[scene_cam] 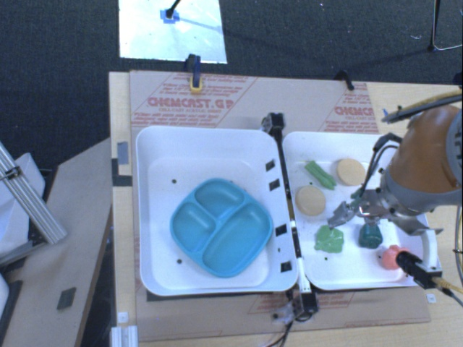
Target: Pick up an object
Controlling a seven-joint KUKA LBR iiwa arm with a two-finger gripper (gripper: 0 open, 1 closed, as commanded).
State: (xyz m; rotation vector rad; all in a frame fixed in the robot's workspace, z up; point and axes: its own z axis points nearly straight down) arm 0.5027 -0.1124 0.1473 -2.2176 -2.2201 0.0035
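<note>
Green stick point(319, 174) lies diagonally, upper-left to lower-right; end effector point(346, 213) state unclear.

Dark speckled carpet floor point(58, 49), shiny metal sheet point(172, 20) lying on it, tan cardboard-covered bench point(239, 100), aluminium rail point(29, 197) at left

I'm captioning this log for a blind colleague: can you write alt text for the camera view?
A grey and orange robot arm reaches from the right over the right white bin, its pincer low among small items: two tan discs, a green stick, a green lump, a teal piece and a pink piece. The left white bin holds a blue divided plate.
</note>
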